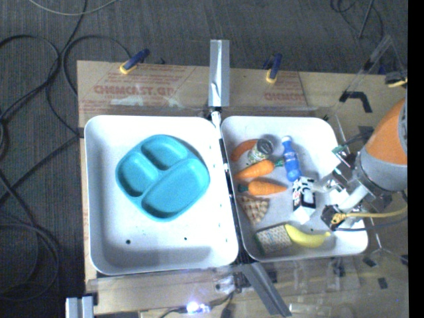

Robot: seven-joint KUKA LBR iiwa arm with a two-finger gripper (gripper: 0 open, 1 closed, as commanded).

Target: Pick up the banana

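Observation:
The yellow banana (pixel 307 236) lies flat near the front edge of the right bin (pixel 344 244), curving up at both ends. My gripper (pixel 304 195) hangs a little behind and above it, over the middle right of that bin, on the grey arm that comes in from the right. The banana rests on the bin floor, apart from the gripper.
Two carrots (pixel 260 179), a small can (pixel 265 146), a blue bottle (pixel 290 159), a brown woven piece (pixel 254 207) and a grey pad (pixel 272 238) share the right bin. The pad touches the banana's left end. A blue divided plate (pixel 163 176) lies in the left bin (pixel 106 237).

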